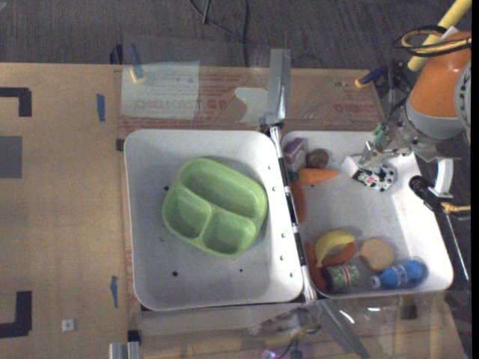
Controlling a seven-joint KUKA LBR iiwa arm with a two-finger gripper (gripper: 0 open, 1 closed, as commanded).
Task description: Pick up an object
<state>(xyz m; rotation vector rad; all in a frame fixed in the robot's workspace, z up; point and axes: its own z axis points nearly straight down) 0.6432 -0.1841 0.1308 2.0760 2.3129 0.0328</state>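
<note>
My gripper [373,154] hangs over the far right part of the right bin [430,234], below the arm's orange band. Just beneath its tip lies a small white carton with black spots [372,175]; whether the two touch is unclear. In the same bin lie a carrot [319,176], a brown ball [318,158], a purple and white box [294,154], a banana [334,241], a round tan bun [376,253], a blue bottle [400,274] and a green can [343,277].
A green divided plate [214,207] rests in the left bin [146,260]. A metal divider [278,88] runs between the bins at the back. Black and yellow cables [430,40] hang beside the arm at the right.
</note>
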